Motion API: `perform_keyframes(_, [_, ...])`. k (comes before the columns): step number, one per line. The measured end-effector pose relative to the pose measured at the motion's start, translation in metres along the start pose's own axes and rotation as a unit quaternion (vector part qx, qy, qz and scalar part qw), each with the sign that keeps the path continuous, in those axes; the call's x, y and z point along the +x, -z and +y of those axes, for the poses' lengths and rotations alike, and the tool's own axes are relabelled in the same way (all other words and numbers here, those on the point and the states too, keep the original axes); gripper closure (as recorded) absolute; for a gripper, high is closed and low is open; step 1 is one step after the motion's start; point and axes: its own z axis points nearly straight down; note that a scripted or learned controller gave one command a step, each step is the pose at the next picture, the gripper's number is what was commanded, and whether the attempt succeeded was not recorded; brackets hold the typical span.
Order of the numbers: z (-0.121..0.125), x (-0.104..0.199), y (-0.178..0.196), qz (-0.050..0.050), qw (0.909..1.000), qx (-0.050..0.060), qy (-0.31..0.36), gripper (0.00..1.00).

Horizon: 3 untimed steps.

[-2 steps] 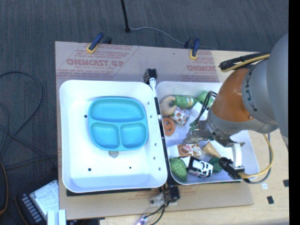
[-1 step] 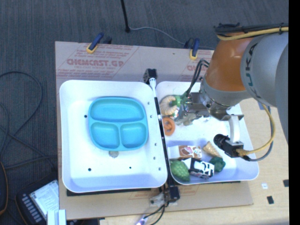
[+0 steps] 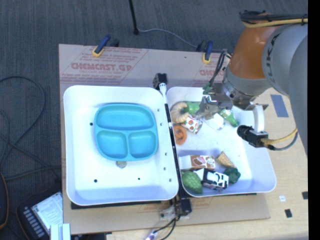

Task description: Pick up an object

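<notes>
We see a worktop (image 3: 100, 66) of brown cardboard on a grey floor, with two white bins. The left bin (image 3: 80, 184) contains a blue divided tray (image 3: 126, 131). The right bin (image 3: 260, 169) contains small toy foods (image 3: 210, 171), near its front and back. The tool (image 3: 212, 106) is low over the back group; whether it is wide or narrow we cannot tell.

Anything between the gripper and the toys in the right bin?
Nothing visible. The gripper is already low in the right bin, among the upper cluster of small toys. A second cluster lies nearer the front edge, uncovered.
</notes>
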Motion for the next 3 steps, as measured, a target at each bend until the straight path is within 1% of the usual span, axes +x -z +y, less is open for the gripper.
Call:
perform_keyframes(1, [0.000, 0.000, 0.000, 0.000, 1.0000, 0.000, 0.000, 0.00])
perform_keyframes(2, [-0.040, -0.085, -0.135, 0.000, 1.0000, 0.001, 0.000, 0.00])
perform_keyframes(3, [-0.040, -0.085, -0.126, 0.000, 1.0000, 0.001, -0.001, 1.00])
